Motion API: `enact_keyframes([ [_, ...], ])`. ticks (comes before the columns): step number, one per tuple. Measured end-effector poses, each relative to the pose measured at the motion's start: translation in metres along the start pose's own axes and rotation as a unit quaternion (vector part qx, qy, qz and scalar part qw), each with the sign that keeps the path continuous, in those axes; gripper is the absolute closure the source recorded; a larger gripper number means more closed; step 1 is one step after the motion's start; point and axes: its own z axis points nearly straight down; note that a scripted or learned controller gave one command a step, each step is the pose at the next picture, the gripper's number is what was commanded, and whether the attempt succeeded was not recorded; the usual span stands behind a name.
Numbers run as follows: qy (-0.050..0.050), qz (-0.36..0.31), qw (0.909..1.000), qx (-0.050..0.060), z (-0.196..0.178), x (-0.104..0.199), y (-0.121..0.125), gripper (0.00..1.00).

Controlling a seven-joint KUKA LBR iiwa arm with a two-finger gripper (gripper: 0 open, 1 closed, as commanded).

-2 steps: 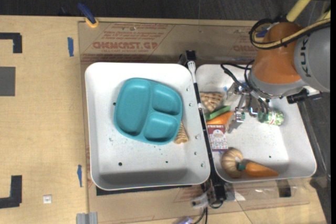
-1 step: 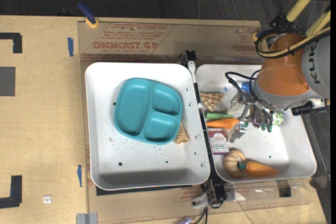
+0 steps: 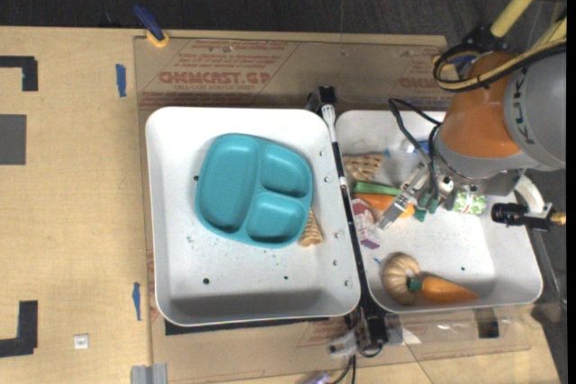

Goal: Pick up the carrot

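I am holding the arm (image 3: 504, 117) over the right bin (image 3: 517, 279), with the end effector (image 3: 416, 200) reaching down toward the bin's left-centre. Something small and orange with a green end (image 3: 387, 198) is sitting right at its tip, touching or very nearly so. I cannot tell how far the end effector is spread, nor whether it has hold of anything (the tip is blurred against the clutter).

The carrot (image 3: 441, 289) is lying near the front wall of the same bin, well apart from the tip, its green top pointing left and touching a round tan item (image 3: 399, 271). In my judgement the step in hand is the approach, and it is aiming at the wrong piece. To do it well, I am planning to bring the tip toward the front of the bin, line it across the carrot's orange body away from the tan item, and descend squarely so the tapered shape is not squirting out.

The left bin (image 3: 180, 283) is carrying a teal divided plate (image 3: 252, 189) with a small tan piece (image 3: 310, 234) at its edge. Both bins are resting on a brown board (image 3: 216, 67) on the pale desk (image 3: 63, 193), which is bearing black corner marks and blue tape tabs. Dark floor is running along the back.
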Motion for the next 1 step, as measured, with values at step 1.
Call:
enact_keyframes([
  [1,0.001,0.176,0.9843,-0.002,0.0004,-0.0042,-0.0042,0.00],
])
